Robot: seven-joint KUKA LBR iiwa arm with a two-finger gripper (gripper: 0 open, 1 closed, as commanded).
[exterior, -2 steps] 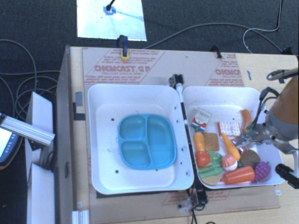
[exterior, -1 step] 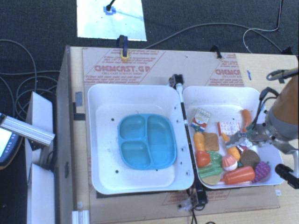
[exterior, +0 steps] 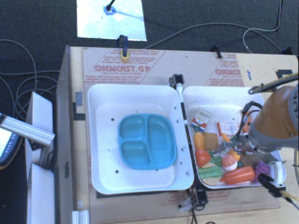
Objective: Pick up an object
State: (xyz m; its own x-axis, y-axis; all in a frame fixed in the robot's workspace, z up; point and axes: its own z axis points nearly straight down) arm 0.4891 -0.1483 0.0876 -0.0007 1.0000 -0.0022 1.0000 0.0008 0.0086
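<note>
A dark carpeted floor (exterior: 37,17) surrounds the bench (exterior: 159,64), whose top is a board printed with red lettering, with cables trailing across the carpet and a pale square panel (exterior: 111,12) lying on the floor beyond the bench's far edge. Two shallow white bins sit side by side on the board: the left bin (exterior: 105,125) holds a blue divided tray (exterior: 147,141), lying flat in its middle. The right bin (exterior: 219,99) holds a cluster of toy food crowded toward its near side, among it a red tomato (exterior: 202,158), an orange carrot-like piece (exterior: 238,175), a purple grape bunch (exterior: 262,168) and a small printed carton (exterior: 201,118). The arm (exterior: 275,120) reaches over the right bin, and its gripper (exterior: 233,148) is low among the toys; its state cannot be told from here.
</note>
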